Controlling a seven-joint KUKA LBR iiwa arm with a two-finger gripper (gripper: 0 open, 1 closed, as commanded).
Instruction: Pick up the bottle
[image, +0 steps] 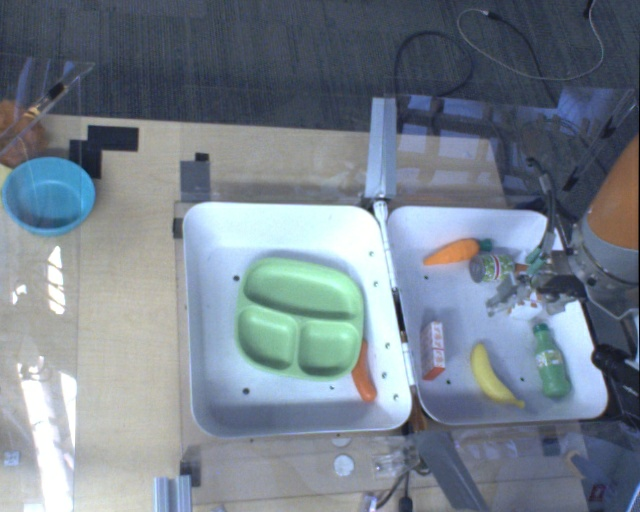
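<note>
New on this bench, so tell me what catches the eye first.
The big green tray dominates the left bin. In the right bin, a carrot, banana and green bottle stand out, with the end effector just above the bottle.

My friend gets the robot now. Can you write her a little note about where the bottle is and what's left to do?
Gripper: over the right bin, above the green bottle; can't tell if it's open or shut, but it isn't holding the bottle.
Bottle: lying in the right bin near its right wall, beside the banana.
Done: nothing picked up yet.
Left: go down to the bottle, grab it, lift it.
</note>
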